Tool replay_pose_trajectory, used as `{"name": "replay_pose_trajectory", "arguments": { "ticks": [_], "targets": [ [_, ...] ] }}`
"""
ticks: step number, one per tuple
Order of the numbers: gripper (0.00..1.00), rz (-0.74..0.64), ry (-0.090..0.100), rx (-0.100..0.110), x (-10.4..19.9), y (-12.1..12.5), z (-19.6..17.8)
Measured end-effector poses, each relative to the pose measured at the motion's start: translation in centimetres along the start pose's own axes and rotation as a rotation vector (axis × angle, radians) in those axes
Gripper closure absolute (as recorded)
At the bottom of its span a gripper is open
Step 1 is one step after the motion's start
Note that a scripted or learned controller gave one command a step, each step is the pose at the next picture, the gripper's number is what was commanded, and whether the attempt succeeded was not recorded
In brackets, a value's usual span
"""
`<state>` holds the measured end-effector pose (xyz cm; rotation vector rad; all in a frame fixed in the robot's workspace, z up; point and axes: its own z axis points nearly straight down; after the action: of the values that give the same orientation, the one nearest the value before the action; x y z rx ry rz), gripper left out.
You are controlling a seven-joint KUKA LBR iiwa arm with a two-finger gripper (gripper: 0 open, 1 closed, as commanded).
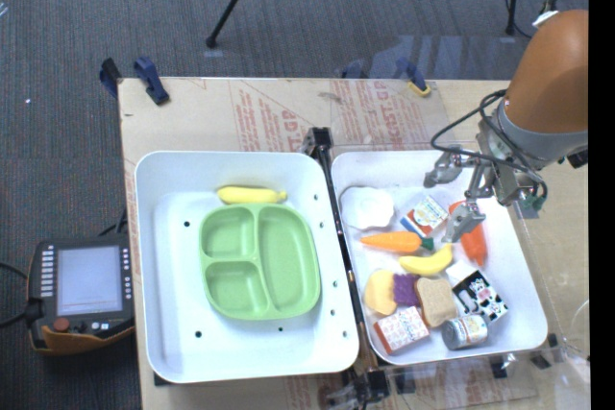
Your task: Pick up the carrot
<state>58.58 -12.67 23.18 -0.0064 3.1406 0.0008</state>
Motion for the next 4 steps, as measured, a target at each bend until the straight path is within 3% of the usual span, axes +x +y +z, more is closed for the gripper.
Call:
{"name": "replay_pose_trajectory", "arguments": {
  "ticks": [1,2,3,4],
  "targets": [
    [0.0,-0.125,0.0,-0.001,2.3,2.2,14.2],
    [1.0,-0.13,-0.005,0.001,2.0,2.3,13.0],
    [1.0,0.152,0.001,-0.001,6.4,1.3,8.7],
    [1.0,-0.086,-0.006,-0.002,10.0,-2.0,14.1]
  ]
}}
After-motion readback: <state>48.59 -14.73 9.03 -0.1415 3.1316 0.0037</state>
